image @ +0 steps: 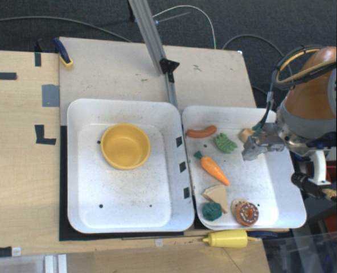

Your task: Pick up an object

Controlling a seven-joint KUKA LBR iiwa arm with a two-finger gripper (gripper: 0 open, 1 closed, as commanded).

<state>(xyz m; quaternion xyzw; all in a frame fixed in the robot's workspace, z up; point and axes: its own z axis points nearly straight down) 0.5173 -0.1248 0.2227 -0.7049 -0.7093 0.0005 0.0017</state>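
Camera view: gripper sits low over the right bin, upper right part; finger state cannot be determined. Tan object just beside it. Green toy, sausage and carrot lie leftward. Yellow bowl occupies the left bin.

The bowl sits in the left bin. The carrot lies in the right bin, with the sausage behind it.
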